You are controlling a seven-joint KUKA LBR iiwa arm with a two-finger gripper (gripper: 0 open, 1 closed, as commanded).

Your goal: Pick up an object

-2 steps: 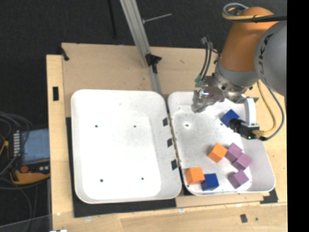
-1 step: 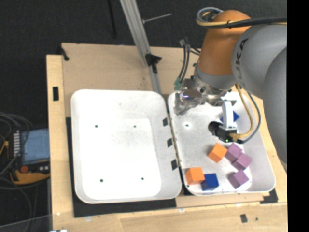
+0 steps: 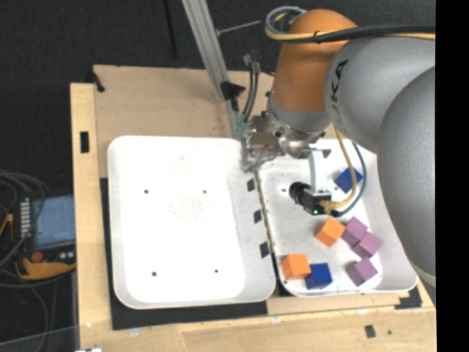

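Note:
Several small blocks lie in the right bin [image 3: 282,218]: a blue one [image 3: 346,180] at the back, an orange one [image 3: 330,231] beside two purple ones [image 3: 355,231] [image 3: 367,245], and another purple one [image 3: 362,270] near the front. An orange block [image 3: 296,265] and a blue block [image 3: 319,276] sit together at the front left of that bin. My gripper [image 3: 255,151] hangs under the orange wrist band over the bin's back left corner, by the divide between the bins. It is well apart from all the blocks, and I see nothing in it.
The left bin [image 3: 176,218] is a wide white tray with a few small dark dots. A slanted metal rail [image 3: 209,50] rises behind the gripper. The grey arm [image 3: 388,101] covers the back right of the right bin. A small device with cables [image 3: 47,233] sits off the bench to the left.

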